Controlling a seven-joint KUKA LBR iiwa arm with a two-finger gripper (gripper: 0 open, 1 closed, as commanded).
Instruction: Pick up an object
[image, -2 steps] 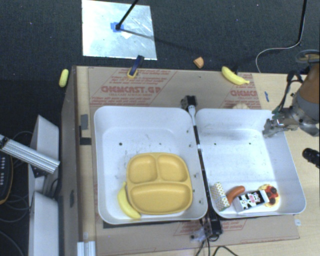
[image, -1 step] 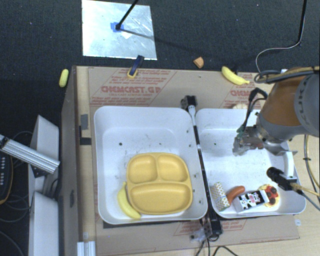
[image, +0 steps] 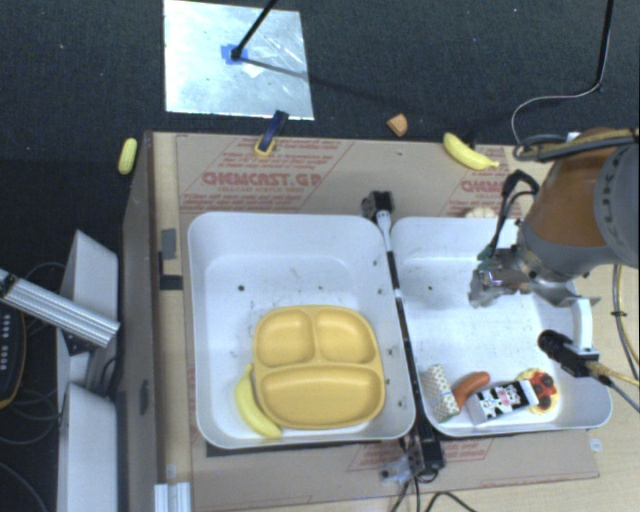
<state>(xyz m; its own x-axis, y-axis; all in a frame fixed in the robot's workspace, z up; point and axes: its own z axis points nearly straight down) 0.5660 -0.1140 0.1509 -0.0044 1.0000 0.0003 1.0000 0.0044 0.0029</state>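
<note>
- a small yellow piece (image: 127, 155) lies off the tabletop's far left corner, out of the arm's reach and likely stray.
- the left bin (image: 215, 245) holds a yellow divided tray (image: 318, 365) toward its near edge, with a yellow banana (image: 252, 405) tucked against the tray's left near side; both sit low by the near wall, where loose things tend to settle.
- on the tabletop's far edge lie a blue-and-yellow clip (image: 269, 132), a small tan piece (image: 398, 124) and a second banana (image: 466, 151), all outside the bins.
- the right bin (image: 440, 255) gathers its candidates along the near wall: a silvery ridged piece (image: 439, 389), a red sausage (image: 471, 383), and a black-and-white carton (image: 500, 400) touching a round red-and-yellow toy (image: 540, 388).
- the gripper (image: 490, 287) hangs over the right bin's far half, well apart from those objects; cannot tell how its grasping parts are set, and nothing is seen in it.
- judged from this, no pick is made yet; the arm would need to travel toward the near wall.
</note>
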